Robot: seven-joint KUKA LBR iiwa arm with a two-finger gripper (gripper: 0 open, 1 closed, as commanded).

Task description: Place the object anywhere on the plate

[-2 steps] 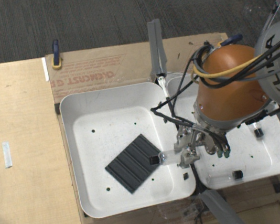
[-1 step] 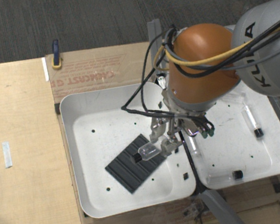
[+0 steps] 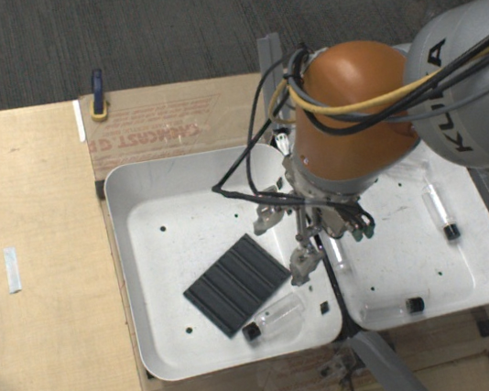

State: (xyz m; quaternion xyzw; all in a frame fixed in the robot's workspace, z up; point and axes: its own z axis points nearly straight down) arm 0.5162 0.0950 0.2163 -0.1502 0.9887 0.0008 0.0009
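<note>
Tan table (image 3: 50, 362) at frame left meets dark carpet (image 3: 105, 27) above; grey arm (image 3: 469, 96) reads "KUKA"; pincer (image 3: 303, 259) opening cannot be judged.

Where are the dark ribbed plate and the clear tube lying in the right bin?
Dark ribbed rectangular plate (image 3: 237, 283), camera view, middle of its grooved top.
Clear plastic tube with black cap (image 3: 440, 213), camera view, its transparent body.

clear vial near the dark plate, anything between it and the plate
Nothing visible does. The clear vial lies in the left bin against the lower edge of the dark ribbed plate, with no object between them. The gripper hangs just to their right.
</note>
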